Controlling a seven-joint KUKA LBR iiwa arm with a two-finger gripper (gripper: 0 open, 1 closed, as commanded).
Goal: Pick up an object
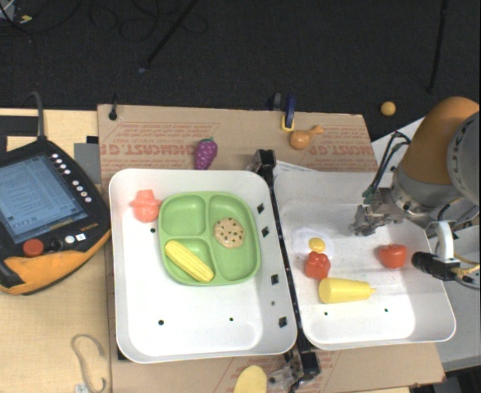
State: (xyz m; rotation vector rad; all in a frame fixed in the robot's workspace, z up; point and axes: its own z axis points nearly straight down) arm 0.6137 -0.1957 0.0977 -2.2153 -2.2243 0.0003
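My gripper (pixel 365 223) hangs low over the right bin (pixel 437 334), near its back right part, with nothing seen between its fingers. A red tomato (pixel 393 255) lies just below and right of it. A red pepper (pixel 317 264) and a small yellow piece on a white fried egg (pixel 315 243) lie to its left. A yellow cone (pixel 344 290) rests toward the bin's front. In the left bin (pixel 191 334) a green divided plate (pixel 184 219) holds a corn cob (pixel 188 261) and a cookie (pixel 229 232). A pink toy (pixel 144 205) sits beside the plate.
A black divider (pixel 277 252) runs between the bins. On the cardboard behind them lie purple grapes (pixel 205 152), an orange pear (pixel 304 137) and a blue clamp (pixel 288 115). A tablet pendant (pixel 31 207) sits at left. A yellow fruit (pixel 251 379) lies at the front edge.
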